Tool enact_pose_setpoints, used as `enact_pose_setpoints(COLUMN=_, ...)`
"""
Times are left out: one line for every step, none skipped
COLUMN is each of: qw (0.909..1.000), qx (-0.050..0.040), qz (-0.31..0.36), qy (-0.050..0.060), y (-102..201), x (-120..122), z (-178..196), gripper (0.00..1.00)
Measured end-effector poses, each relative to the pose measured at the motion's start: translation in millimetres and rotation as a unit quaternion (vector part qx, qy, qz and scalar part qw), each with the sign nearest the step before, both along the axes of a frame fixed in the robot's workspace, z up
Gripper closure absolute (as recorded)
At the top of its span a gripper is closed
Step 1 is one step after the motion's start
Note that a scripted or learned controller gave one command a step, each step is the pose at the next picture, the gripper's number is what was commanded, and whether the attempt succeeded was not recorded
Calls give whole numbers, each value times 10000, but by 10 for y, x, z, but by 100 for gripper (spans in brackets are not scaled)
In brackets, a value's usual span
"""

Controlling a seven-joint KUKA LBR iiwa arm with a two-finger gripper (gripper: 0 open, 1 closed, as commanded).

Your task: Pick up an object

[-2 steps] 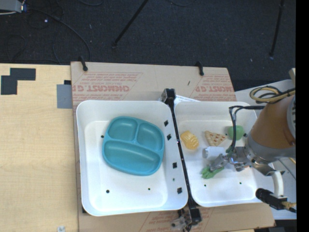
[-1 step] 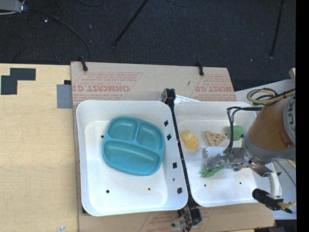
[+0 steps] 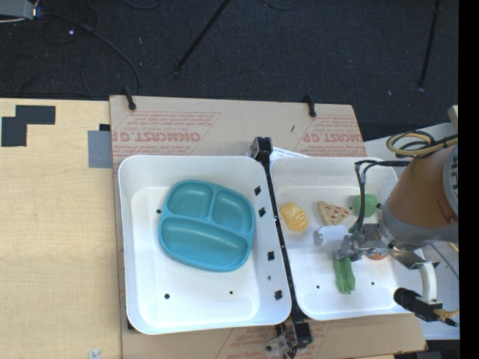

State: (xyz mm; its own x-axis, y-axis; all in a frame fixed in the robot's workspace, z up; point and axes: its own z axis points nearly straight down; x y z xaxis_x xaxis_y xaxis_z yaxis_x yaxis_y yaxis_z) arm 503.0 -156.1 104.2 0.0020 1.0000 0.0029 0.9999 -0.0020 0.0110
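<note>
The arm (image 3: 423, 197) is reaching in from the right over the right bin (image 3: 314, 305), its gripper (image 3: 352, 247) hanging low at the top of a green vegetable (image 3: 344, 275) lying on the bin floor. Whether the gripper is spread or pinching cannot be told. A yellow piece (image 3: 293, 218), a pizza slice (image 3: 333, 213) and a green item (image 3: 367, 203) are lying nearby. A teal plate (image 3: 207, 225) is sitting in the left bin (image 3: 142, 290).
</note>
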Motion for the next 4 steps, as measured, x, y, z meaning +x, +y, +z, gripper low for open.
enact_pose_setpoints(qw=10000, qx=-18, qz=19, qy=41, y=-6, x=60, z=621, gripper=100)
enact_pose_setpoints(qw=10000, qx=-16, qz=20, qy=45, y=-10, x=68, z=1087, gripper=100)
enact_pose_setpoints(qw=10000, qx=-2, qz=31, qy=73, y=505, x=116, z=1003, gripper=100)
enact_pose_setpoints(qw=10000, qx=-2, qz=40, qy=65, y=1049, x=193, z=1131, gripper=100)
